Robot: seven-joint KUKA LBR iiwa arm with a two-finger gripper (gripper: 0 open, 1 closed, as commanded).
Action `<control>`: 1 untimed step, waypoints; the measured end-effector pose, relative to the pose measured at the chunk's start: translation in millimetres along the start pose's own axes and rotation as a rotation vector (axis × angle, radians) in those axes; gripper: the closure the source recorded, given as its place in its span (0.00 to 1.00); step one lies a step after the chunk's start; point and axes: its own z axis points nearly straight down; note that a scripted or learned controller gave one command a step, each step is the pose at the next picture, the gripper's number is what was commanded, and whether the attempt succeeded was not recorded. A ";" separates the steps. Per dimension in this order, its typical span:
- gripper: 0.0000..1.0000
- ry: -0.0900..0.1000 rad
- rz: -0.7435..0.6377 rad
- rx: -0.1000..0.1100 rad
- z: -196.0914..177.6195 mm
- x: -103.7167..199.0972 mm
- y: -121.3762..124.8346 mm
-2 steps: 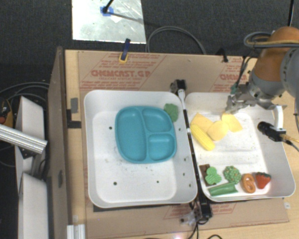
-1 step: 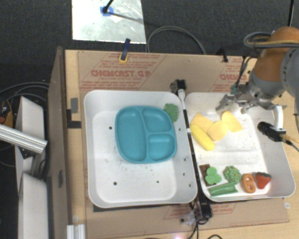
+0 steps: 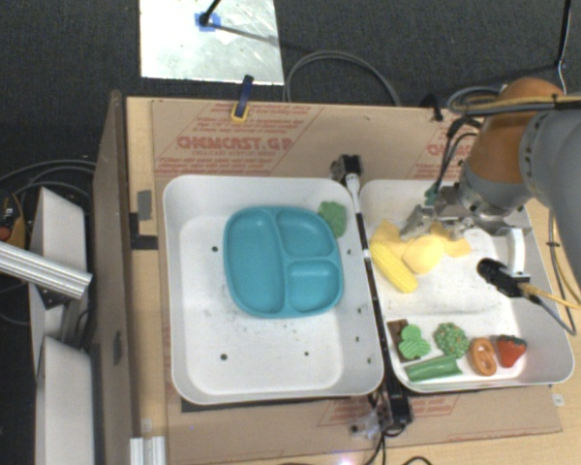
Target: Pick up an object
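Low over the far half of the right white bin (image 3: 552, 361): the gripper (image 3: 436, 219), brought in from the right on the grey arm (image 3: 562, 158) with its orange band. Open or closed, impossible to tell from this angle.

Just on the near side of the gripper, a huddle of yellow toy foods: a rounded pale-yellow fruit (image 3: 424, 255) almost directly beneath it, a banana-like piece (image 3: 392, 267) to the left against the bin's left wall, and a flatter yellow piece (image 3: 457, 248) to the right. Whether the gripper touches the fruit, impossible to settle.

Under both bins, a cardboard sheet (image 3: 271, 134) printed in red, laid on the bench. Beyond that, dark carpet, with a crumpled silver sheet (image 3: 208, 27) at the top, loose cables, and a metal rail (image 3: 34, 264) at the left.

Along the right bin's near edge, well apart from the gripper, a row of small toy foods: a brown square (image 3: 395, 330), two green broccoli-like pieces (image 3: 413, 343) (image 3: 451, 337), a green pod (image 3: 432, 366), an orange ring-shaped piece (image 3: 482, 355) and a red piece (image 3: 510, 350).

In the left white bin (image 3: 189, 356), a blue divided plate (image 3: 281, 260), with a green leafy piece (image 3: 334, 218) touching its far right corner. Between the two bins at the far end, a small clamp (image 3: 349, 170).
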 end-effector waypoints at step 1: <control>0.00 -0.002 0.006 -0.004 -52.2 -25.6 -21.4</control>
